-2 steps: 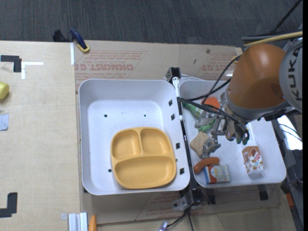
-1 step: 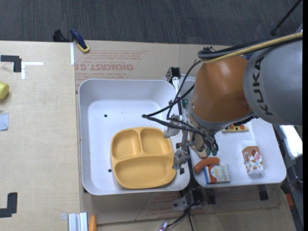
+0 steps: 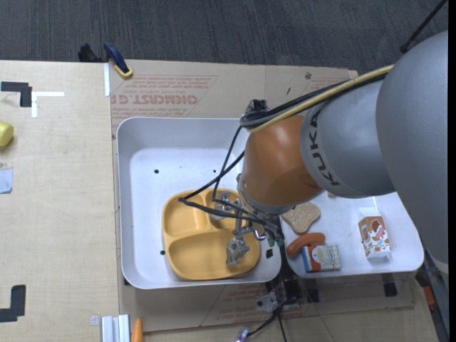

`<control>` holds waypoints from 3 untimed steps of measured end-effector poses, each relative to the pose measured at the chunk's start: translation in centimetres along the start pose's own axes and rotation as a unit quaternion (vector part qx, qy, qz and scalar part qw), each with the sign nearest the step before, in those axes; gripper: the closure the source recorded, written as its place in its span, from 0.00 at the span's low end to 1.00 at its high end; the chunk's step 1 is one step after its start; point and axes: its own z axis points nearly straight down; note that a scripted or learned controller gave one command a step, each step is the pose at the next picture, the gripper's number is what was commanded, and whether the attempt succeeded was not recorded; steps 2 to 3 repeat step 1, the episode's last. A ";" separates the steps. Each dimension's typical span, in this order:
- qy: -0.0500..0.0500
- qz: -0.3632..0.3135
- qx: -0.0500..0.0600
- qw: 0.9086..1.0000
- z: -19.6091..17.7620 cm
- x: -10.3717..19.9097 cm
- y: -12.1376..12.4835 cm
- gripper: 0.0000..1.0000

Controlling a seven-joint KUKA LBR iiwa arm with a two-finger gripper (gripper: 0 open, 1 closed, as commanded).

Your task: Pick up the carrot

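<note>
Dark grey carpet fills the top of the camera view, behind a pale wooden bench that bears flattened cardboard with red print under two shallow white bins. A blue-handled clamp sits at the cardboard's far left corner, and a yellow object lies at the bench's left edge. Left bin holds a yellow divided plate toward its near right corner. Right bin holds a slice of toast, the carrot just in front of it near the bin's left wall, a small blue-and-white box touching the carrot's near side, and a small carton well to the right. Arm enters from the right, orange band over the wall between bins, black cables looping off the wrist. Gripper points down over the plate's right side, in the left bin, beside the carrot's bin; finger state: cannot tell.
</note>
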 end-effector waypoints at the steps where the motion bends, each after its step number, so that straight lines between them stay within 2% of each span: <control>1: -0.012 0.001 0.001 1.000 -1.2 -0.7 -0.2 1.00; 3: -0.012 0.001 0.001 1.000 -1.2 -0.7 -0.2 1.00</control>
